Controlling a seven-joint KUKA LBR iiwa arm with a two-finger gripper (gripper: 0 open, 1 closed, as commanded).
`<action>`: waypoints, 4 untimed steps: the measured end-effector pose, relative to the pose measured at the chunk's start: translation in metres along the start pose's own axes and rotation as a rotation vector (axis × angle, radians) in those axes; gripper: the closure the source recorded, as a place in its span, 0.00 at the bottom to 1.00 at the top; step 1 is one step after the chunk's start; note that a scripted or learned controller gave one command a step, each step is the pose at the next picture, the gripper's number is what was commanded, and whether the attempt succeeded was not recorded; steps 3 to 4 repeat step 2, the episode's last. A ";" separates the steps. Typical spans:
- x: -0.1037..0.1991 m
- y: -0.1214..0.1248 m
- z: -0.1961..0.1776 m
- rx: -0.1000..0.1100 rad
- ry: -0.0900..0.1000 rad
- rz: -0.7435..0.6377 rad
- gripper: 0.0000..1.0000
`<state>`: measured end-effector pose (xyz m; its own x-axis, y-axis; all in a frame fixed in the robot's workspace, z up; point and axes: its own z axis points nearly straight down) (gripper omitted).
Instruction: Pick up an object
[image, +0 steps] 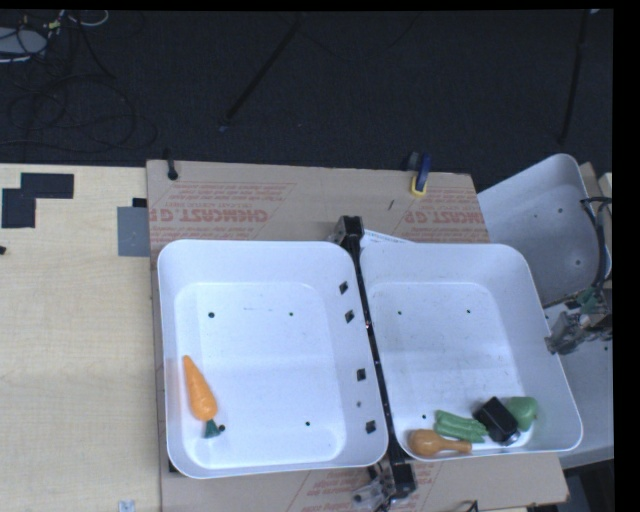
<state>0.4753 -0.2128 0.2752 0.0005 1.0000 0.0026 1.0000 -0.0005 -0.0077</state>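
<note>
An orange toy carrot (199, 388) with a small green top lies near the front left corner of the left bin (250, 262). In the front right corner of the right bin (450, 262) several small things sit close together: an orange gourd-shaped piece (438, 443), a green pea pod (460, 426), a black block (497, 419) and a rounded green piece (523, 409). The black block rests against the green piece and the pod.
Both bins stand on a cardboard sheet (300, 205) on the wooden bench. A black clip strip (362, 340) joins the bins. A blue and yellow clamp (421, 175) sits at the back. A pale metal plate (545, 215) and loose wiring (578, 325) stand at the right.
</note>
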 end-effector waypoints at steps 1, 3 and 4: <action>-0.001 0.000 -0.065 -0.011 -0.005 -0.001 1.00; 0.000 0.000 0.003 0.000 0.000 0.000 1.00; 0.000 0.000 0.003 0.000 0.000 0.000 1.00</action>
